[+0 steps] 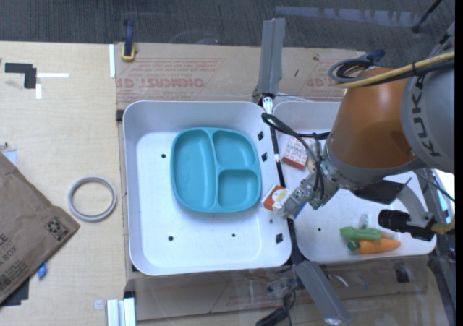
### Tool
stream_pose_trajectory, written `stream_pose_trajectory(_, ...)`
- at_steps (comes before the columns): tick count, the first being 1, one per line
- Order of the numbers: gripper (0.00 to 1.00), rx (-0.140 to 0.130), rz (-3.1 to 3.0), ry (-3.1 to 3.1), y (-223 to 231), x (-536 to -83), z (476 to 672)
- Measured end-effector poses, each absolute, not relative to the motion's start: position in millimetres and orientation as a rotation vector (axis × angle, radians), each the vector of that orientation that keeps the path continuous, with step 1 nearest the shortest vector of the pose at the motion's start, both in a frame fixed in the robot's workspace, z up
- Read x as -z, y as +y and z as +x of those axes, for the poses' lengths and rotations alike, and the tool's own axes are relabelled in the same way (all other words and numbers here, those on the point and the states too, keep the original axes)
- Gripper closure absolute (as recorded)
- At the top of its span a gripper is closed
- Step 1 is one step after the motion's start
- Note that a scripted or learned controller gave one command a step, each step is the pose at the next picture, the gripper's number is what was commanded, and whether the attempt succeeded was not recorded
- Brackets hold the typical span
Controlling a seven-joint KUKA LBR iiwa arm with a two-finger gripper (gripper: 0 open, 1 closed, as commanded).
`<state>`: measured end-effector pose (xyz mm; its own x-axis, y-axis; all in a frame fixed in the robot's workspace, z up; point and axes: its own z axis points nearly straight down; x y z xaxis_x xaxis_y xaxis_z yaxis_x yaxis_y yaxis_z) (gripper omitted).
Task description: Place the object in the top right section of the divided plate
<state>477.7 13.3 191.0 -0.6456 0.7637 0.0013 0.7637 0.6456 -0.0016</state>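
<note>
My end effector pinches a small orange-white box at the bin divider — lifted so it can cross to the teal divided plate, centre-left.

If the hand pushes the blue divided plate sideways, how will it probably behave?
The plate looks like stiff moulded plastic, so it would probably slide whole rather than bend. It lies flat and wide on the left bin's smooth floor, so tipping seems unlikely. It is probably light.

Grey arm, orange band, black cable
</note>
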Motion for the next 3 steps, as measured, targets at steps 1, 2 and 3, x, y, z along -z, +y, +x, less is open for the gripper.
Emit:
stream_pose_trajectory(1, 1.0, -0.002, -1.228, -2.89, -7.1, -190.9, 477.9)
stream_pose_trajectory(2, 1.0, -0.002, -1.28, -2.869, -51.2, -190.7, 502.8)
stream_pose_trajectory(3, 1.0, -0.007, -0.967, -3.037, -14.4, -203.5, 494.8)
